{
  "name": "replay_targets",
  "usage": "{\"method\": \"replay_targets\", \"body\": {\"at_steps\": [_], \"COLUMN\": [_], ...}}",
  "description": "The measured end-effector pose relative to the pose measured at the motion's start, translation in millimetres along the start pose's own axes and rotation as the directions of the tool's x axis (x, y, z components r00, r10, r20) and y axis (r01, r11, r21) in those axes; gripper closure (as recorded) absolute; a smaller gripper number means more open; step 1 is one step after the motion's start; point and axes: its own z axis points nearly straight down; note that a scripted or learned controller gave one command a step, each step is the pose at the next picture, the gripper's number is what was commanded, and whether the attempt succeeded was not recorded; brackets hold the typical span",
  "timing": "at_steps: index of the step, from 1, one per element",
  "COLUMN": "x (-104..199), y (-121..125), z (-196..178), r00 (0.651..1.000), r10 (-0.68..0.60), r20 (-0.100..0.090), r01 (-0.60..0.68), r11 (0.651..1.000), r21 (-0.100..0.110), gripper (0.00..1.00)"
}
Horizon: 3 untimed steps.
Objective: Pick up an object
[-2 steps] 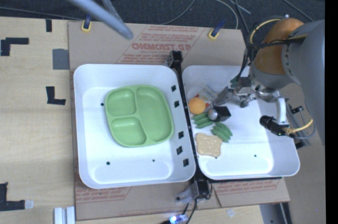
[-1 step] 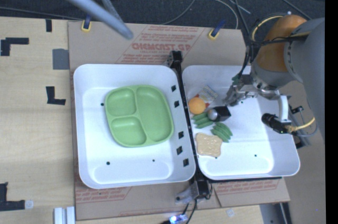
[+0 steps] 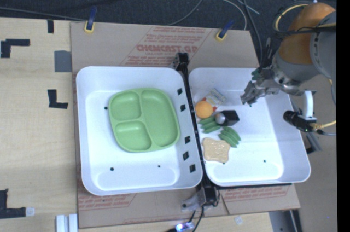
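My gripper: above the right bin's far right part; finger state unclear. Orange ball, toast: near its left wall.

1. The bins look like smooth, slightly glossy white plastic.
2. The green plate looks like matt plastic.
3. The board beneath looks like printed brown cardboard.

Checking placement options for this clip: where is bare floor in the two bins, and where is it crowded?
Left bin: a bare strip in front of the green divided plate. Right bin: bare floor right of the toast and green pods. Crowded by the divider, around the orange.
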Motion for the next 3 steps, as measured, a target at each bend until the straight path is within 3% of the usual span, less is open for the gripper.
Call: {"method": "replay_targets", "body": {"at_steps": [1,2,3], "x": [-7.2,-6.6,44.6], "y": [-5.5,-4.7,7.0], "z": [-53.8,-71.3,-79.4], "r00": [1.000,1.000,1.000], "r10": [0.000,-0.001,-0.006], "r20": [0.001,-0.001,-0.003], "r01": [0.000,0.001,0.006], "r11": [1.000,1.000,1.000], "r21": [-0.001,0.002,0.003], "gripper": [1.00,1.00,1.00]}}
